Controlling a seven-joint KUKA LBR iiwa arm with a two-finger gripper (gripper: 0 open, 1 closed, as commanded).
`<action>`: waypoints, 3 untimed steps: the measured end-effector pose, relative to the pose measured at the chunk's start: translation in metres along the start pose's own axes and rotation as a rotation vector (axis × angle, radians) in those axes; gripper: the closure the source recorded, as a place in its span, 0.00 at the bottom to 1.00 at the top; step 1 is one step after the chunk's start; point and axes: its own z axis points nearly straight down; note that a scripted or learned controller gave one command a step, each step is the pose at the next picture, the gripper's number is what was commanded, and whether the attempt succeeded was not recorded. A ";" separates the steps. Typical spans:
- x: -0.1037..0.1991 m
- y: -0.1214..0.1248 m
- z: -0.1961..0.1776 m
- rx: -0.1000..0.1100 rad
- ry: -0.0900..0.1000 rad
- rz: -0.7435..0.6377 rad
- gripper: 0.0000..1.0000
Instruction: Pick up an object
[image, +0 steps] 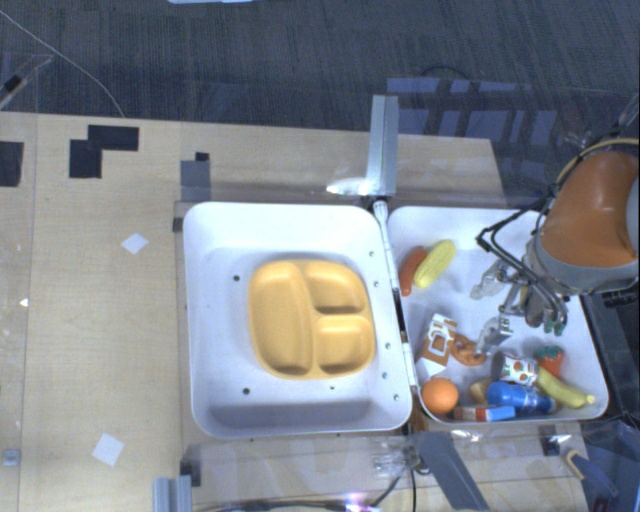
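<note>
No writing can be read from here; the small carton (437, 340) in the right bin shows only an orange and white print, and the little box (519, 369) near it a red and white pattern too small to make out. Starting at the counter's (90, 330) left, the wood is bare but for black squares by the far edge and a few pale tape marks. The left bin (215, 400) holds a yellow divided tray (310, 318), lying flat about its middle. The right bin (400, 222) is crowded: an ear of corn (435, 263) leans on a red piece (410, 270) by the far left corner, the carton sits mid-left with a brown item (466, 349) touching it, an orange ball (439, 396) lies at the near left corner, a blue bottle (518, 399) runs along the near edge, and a banana (565, 389) and a red strawberry-like fruit (551, 356) rest toward the near right corner. The end effector (495, 306) hangs over the bin's middle, its fingers spread and pinching nothing, just above and right of the carton and brown item, with the patterned box just beyond it toward the near edge.
</note>
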 end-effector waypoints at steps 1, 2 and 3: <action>-0.101 0.019 0.030 0.001 -0.001 0.116 0.00; -0.071 0.082 0.029 0.000 -0.004 -0.068 0.00; -0.056 0.073 0.028 0.000 -0.007 -0.173 0.00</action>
